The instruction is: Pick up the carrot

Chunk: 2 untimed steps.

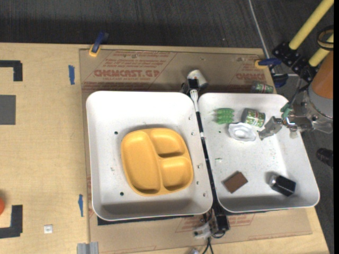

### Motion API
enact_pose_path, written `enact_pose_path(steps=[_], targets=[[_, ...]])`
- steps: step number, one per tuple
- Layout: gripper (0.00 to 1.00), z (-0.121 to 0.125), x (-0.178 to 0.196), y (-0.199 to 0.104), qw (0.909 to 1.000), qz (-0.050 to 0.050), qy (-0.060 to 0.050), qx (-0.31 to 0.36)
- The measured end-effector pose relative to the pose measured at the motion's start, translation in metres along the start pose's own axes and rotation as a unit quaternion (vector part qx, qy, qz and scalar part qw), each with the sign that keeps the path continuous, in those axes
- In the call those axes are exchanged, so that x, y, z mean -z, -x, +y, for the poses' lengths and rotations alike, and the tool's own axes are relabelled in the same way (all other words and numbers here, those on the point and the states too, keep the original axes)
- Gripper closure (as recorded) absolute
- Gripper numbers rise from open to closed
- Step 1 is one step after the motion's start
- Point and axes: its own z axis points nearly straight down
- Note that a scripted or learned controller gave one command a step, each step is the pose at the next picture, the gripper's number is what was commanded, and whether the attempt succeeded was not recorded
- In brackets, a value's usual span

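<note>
Altogether, two white bins [100, 142] hold one yellow tray [157, 160] and five small items; gripper [270, 128] state unclear.

Robotics lab or test cell. Plywood table [42, 142] marked with black tape squares [11, 70] and blue tape strips [71, 74]. Cardboard sheet [132, 67] clamped to table by blue-and-yellow clamp [97, 43]. Two white bins [100, 142] set side by side, cable [194, 89] running between them. Dark carpet floor [159, 9] behind. Yellow padded poles [315, 17] at upper right.
</note>
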Motion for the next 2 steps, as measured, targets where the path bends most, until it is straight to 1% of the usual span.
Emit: enact_pose_path(steps=[1,2], targets=[[0.00,-0.067,-0.102,-0.040,0.9990,0.000,0.000,-0.046],[0.00,0.000,-0.054,0.038,0.9967,-0.001,0.001,-0.081]])
